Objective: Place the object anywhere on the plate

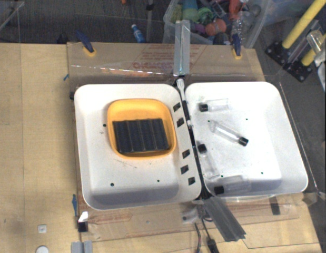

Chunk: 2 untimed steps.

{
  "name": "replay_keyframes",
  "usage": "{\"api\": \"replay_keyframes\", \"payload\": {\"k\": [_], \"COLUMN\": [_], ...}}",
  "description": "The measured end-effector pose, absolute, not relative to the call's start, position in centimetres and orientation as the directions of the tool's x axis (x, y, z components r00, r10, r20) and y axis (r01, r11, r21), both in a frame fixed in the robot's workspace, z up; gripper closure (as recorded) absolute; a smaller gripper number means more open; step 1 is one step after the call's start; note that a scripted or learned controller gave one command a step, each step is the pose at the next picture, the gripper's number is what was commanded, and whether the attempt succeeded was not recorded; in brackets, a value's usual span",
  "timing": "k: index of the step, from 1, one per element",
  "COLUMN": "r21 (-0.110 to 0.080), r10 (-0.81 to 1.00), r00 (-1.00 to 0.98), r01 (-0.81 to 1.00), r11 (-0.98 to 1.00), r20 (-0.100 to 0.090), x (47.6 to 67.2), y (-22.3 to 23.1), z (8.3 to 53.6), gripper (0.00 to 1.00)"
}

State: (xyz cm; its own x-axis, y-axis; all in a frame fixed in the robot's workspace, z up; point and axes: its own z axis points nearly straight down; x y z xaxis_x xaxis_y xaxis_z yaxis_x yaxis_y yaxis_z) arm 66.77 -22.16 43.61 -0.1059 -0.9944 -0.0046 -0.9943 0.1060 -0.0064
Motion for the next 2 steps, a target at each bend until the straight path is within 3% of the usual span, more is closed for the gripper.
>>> {"api": "replay_keyframes", "payload": {"k": [1, 2], "r21": [0.0, -0.005], "r10": [-0.986, -0.856], "r00": [0.17, 0.516], "r01": [-0.986, -0.856], "r11": [-0.17, -0.516], "r20": [-0.006, -0.004], "x": [66.7, 66.7], "y": [-22.1, -21.2], "z": [42.0, 43.5], "gripper": [1.0, 1.0]}}
